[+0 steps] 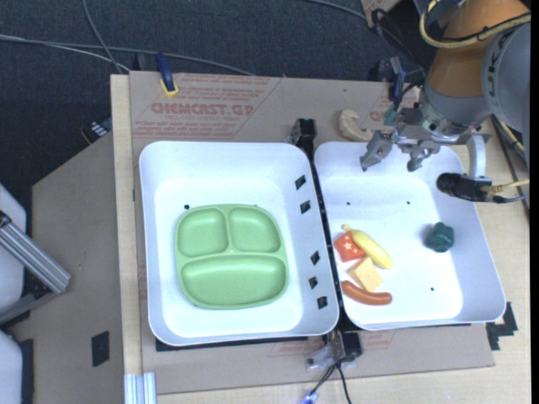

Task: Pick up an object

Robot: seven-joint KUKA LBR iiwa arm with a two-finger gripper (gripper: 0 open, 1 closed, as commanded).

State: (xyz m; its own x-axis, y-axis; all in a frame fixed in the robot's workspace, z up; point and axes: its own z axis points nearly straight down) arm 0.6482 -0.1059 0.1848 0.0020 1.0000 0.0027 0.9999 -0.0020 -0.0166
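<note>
My gripper (394,160) hangs open over the far edge of the right bin (472,297), its two fingers spread and nothing between them. Lower in that bin lies a cluster of toy food: a yellow banana (370,247), a red piece (348,247), an orange cheese wedge (368,274) and a red sausage (366,294). A dark green round thing (439,237) sits apart at the bin's right side. All of these lie well below and clear of the gripper.
The left bin (160,225) holds a green divided plate (231,255). A black divider with clips (310,217) runs between the bins. A tan curved thing (355,124) lies on the bench beyond the right bin.
</note>
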